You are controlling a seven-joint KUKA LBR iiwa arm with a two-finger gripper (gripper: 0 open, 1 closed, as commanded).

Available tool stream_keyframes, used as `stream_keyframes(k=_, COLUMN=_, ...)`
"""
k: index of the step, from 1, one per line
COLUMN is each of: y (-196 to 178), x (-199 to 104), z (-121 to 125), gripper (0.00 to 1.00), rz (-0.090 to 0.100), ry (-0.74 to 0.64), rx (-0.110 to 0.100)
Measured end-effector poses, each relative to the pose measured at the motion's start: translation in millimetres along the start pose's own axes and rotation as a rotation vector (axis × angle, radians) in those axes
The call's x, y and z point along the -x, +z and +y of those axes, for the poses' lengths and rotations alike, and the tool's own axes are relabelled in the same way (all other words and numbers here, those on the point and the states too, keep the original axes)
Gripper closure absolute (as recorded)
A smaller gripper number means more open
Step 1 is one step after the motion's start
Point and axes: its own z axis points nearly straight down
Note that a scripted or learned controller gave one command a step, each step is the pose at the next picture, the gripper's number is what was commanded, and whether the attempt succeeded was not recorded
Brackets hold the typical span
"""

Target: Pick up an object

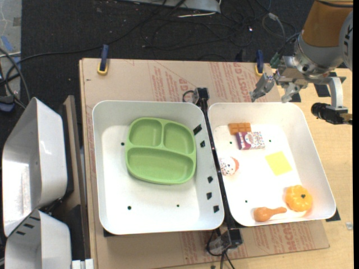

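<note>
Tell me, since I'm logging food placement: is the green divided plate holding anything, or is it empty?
Empty. The green divided plate lies flat in the left bin, and all three compartments show bare green.

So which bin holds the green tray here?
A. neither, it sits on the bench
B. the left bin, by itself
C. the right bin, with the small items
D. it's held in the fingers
B: the green tray lies flat in the left bin with nothing else in there, while the small items sit in the right bin.
</note>
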Motion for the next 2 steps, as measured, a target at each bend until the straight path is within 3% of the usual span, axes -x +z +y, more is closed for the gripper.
stream_keyframes(k=2, y=107, x=-6, z=-1, gripper=0.0, rz=0.001, ry=-0.002, rx=-0.004)
